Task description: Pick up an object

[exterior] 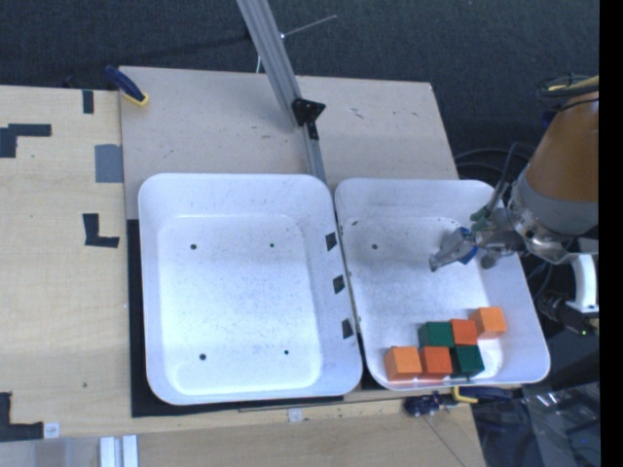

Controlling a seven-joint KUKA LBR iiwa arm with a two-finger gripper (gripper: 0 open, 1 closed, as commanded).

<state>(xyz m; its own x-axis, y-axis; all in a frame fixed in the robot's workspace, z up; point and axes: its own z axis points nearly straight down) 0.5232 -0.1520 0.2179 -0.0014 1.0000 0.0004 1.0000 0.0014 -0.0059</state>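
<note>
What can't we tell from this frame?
- Gripper finger state: too small and blurred in the camera view.
- Block cluster in the right bin: exact count unclear, blocks crowd together.
- Arm: cut off at the right.

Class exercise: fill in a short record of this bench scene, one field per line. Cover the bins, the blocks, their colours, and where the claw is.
Bins: two shallow white bins side by side, left bin and right bin
Blocks: cluster in the right bin's near corner
Colours: orange blocks, green blocks
Claw: claw over the right bin, apart from the blocks
Arm: grey with orange band
</note>
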